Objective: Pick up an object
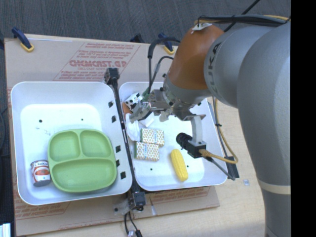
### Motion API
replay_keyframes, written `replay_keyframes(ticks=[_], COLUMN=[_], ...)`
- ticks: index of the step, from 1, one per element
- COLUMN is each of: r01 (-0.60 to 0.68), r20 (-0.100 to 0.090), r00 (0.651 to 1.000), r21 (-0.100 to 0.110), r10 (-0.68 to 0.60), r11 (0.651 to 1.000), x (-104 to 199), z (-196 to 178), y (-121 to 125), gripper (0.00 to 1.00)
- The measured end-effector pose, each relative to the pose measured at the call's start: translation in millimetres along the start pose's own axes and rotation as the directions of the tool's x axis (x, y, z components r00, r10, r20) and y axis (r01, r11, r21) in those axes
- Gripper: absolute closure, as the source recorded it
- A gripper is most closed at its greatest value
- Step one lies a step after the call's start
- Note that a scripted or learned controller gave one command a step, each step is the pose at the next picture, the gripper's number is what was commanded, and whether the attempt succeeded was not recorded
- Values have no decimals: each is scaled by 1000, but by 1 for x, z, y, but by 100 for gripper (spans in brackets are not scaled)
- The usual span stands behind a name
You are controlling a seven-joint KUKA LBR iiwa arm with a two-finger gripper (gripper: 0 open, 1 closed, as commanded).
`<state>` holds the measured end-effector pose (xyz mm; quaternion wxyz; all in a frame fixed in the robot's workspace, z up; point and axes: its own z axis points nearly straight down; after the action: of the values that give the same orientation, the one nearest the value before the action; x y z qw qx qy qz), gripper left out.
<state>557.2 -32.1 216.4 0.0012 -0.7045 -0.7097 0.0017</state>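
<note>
Your worktop's right bin is holding the tool, grip state unreadable, hovering just above patterned packets, with a corn cob lying beyond.

The two white bins look like smooth plastic with a soft shine, and the green divided plate in the left one is matt plastic, while the small can just beside the plate has a metal rim and a paper label. Beside that bin, in the right one, the yellow corn cob looks like bumpy plastic. Under both bins lies brown, matt cardboard with red print.
</note>
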Motion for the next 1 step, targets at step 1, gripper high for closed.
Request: replay_keyframes(ticks=[1], r01=[0], r20=[0], r00=[1000], r21=[0], r10=[0], r11=[1000], x=[0], z=[0], y=[0], gripper=[0])
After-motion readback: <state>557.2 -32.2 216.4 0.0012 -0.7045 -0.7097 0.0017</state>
